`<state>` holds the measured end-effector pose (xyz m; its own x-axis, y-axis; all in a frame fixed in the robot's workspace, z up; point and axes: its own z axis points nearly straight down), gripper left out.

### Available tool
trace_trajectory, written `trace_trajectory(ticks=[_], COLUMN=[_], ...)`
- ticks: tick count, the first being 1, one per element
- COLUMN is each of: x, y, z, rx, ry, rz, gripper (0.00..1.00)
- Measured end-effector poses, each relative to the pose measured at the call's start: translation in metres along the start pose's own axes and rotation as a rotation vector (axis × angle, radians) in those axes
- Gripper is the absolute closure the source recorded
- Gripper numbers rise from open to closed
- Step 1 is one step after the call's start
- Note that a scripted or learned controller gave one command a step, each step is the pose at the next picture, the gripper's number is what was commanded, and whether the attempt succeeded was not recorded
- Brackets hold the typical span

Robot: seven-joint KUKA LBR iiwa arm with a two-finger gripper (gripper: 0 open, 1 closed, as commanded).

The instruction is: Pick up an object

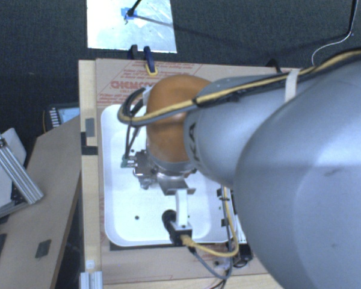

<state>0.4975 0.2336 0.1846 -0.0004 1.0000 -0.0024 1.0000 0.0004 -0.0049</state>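
My arm [277, 161] reaches in from 3 o'clock, its wrist [168, 172] over the white bin [117, 221]. I cannot tell how the jaws stand beneath it

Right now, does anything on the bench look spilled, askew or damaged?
Nothing stands out. The white bin shows one tiny dark speck on its bare floor; the arm hides the rest, so I cannot judge there.
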Motion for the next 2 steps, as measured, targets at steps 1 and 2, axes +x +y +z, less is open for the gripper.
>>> trace_trajectory(ticks=[1, 2], x=[0.000, -0.107], y=[0.001, -0.008], z=[-0.015, 0.044], rx=[-0.004, 0.001], ry=[0.003, -0.003], rz=[-0.003, 0.011], gripper=[1.00, 1.00])
